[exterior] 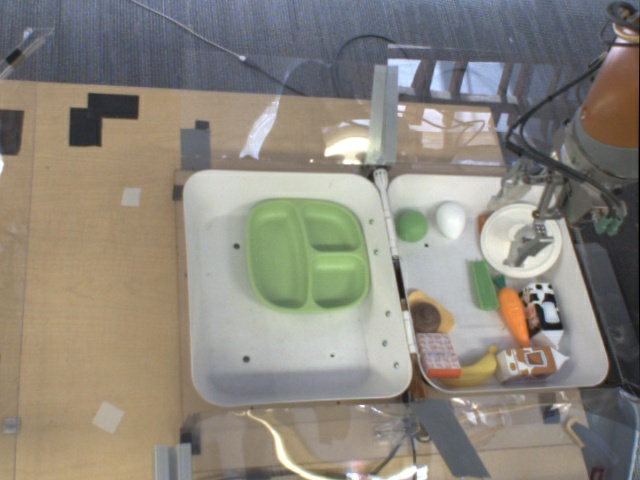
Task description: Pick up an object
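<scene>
Hand (527, 246) over white bowl (497, 230), orange carrot (513, 314) just below

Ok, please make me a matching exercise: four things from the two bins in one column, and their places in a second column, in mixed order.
Things:
1. green divided plate
2. green ball
3. carrot
4. banana

Places:
A. near front edge of right bin
B. alone in left bin
C. right bin, just left of white egg
D. right bin, below white bowl

Pairs: 1-B, 2-C, 3-D, 4-A
</scene>
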Motion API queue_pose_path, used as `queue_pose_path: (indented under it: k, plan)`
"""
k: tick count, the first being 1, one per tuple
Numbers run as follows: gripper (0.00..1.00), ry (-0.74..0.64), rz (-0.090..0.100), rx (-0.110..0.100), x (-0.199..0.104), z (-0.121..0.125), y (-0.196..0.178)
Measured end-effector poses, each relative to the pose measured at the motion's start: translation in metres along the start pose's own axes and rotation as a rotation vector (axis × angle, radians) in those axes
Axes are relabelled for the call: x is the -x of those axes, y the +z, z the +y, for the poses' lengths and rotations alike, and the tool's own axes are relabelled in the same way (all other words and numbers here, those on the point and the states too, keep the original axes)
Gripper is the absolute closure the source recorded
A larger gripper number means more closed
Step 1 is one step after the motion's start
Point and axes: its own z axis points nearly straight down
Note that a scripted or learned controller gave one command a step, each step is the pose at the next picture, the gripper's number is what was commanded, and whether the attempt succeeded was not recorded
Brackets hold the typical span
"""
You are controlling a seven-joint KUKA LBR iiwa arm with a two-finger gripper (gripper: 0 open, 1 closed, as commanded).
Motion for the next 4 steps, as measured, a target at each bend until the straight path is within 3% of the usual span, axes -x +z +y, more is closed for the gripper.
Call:
queue_pose_path:
  k: [1, 2, 3, 4]
  plan:
    - [0.0, -0.157, 0.014, 0.005, -0.008, -0.023, 0.173]
    - [0.0, -0.285, -0.003, 0.001, 0.023, 0.025, 0.187]
    - [1.0, -0.29, -0.022, -0.002, 0.029, 0.026, 0.172]
    - [1.0, -0.626, -0.011, -0.01, -0.072, -0.034, 0.183]
